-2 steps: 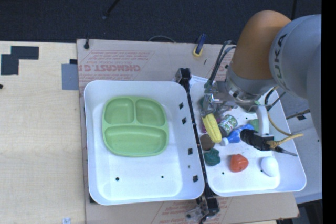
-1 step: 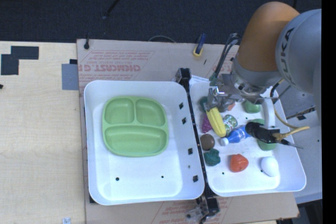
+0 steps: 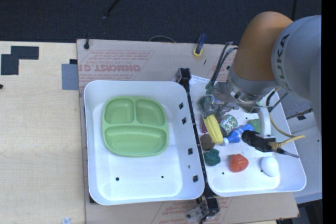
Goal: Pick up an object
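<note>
The gripper (image 3: 215, 108) hangs in the upper left part of the right bin (image 3: 292, 178), right of the frame's centre, at the end of the grey arm with its orange band. Whether it is open or closed cannot be told, and nothing can be seen in its grasp. Its tip is just above the top end of a yellow corn cob (image 3: 212, 129); contact cannot be judged.

The right bin holds the loose things. The corn cob lies slanted near the bin's left wall, with a small can (image 3: 229, 124) just beside it, a blue piece (image 3: 234, 137) below the can and a brown lump (image 3: 206, 140) at the cob's lower end. Lower in the bin lie a dark green piece (image 3: 211, 157), a red piece (image 3: 238, 162) and a white egg (image 3: 270, 166).

The left bin (image 3: 100, 176) holds a green divided plate (image 3: 135, 126) in its upper half.
</note>
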`<state>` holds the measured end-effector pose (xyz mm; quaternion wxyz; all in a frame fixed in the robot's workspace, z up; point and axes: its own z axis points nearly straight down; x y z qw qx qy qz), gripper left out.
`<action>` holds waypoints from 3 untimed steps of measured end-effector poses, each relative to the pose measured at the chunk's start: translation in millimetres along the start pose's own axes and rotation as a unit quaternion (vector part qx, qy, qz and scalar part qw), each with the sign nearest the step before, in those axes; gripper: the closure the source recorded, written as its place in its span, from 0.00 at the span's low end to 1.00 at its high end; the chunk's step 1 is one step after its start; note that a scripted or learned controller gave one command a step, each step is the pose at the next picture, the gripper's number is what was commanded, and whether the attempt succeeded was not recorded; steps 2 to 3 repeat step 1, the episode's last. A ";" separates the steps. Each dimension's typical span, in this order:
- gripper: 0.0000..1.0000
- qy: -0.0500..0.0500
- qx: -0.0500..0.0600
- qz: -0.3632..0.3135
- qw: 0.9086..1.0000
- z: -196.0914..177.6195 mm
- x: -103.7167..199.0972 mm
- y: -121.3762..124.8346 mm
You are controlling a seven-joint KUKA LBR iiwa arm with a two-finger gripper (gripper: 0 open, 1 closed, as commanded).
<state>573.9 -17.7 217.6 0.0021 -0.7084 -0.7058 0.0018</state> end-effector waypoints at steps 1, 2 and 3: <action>1.00 0.000 -0.002 -0.002 1.000 -14.7 8.8 6.0; 1.00 0.000 -0.002 -0.002 1.000 -14.7 8.8 6.0; 1.00 0.000 -0.002 -0.002 1.000 -14.7 8.8 6.0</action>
